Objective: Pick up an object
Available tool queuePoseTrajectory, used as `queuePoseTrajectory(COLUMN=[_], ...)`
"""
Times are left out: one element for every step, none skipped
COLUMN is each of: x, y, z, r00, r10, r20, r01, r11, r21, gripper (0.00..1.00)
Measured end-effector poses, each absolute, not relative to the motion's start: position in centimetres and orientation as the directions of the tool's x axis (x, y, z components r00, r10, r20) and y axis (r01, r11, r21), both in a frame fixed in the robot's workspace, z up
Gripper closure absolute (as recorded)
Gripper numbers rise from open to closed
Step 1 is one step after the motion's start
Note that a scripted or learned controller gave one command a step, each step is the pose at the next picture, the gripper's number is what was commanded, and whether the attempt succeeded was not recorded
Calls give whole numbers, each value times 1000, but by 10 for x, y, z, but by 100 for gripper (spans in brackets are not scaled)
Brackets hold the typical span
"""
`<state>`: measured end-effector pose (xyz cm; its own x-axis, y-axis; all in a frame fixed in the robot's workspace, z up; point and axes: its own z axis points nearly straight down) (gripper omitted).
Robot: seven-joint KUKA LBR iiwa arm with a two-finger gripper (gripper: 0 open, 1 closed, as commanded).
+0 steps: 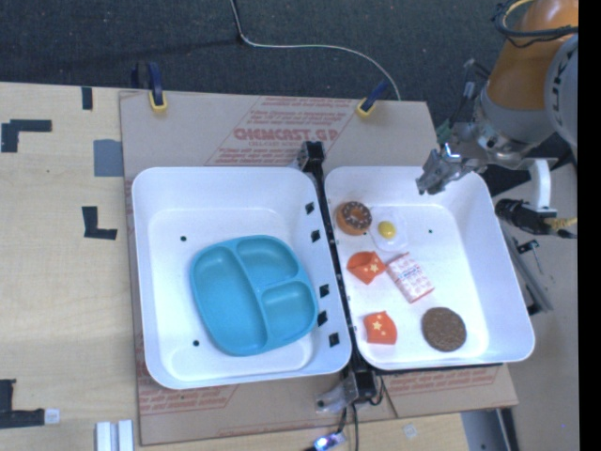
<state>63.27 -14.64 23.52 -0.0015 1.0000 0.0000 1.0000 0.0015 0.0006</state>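
Observation:
The right bin (pixel 488 252) holds a chocolate donut (pixel 354 217), a small yellow piece (pixel 387 229), two red pieces (pixel 366 268) (pixel 379 328), a white and red packet (pixel 409 278) and a brown round cookie (pixel 443 329). My gripper (pixel 434 175) hangs over the bin's back right corner, above and to the right of the donut. Nothing shows between its fingers.
The left bin (pixel 160 252) holds a blue divided plate (pixel 254 294). Black clips run along the divider (pixel 324 252) between the bins. Two clamps (pixel 156 97) (pixel 371 99) hold the cardboard at the back. A cable (pixel 310 50) crosses the dark floor behind.

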Motion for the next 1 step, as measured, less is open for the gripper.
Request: queuePoseTrajectory(x=[619], y=[-93], z=[232], r00=[-6], r10=[1000], r20=[1], r01=[1000], r11=[6], r21=[-2], gripper=[100])
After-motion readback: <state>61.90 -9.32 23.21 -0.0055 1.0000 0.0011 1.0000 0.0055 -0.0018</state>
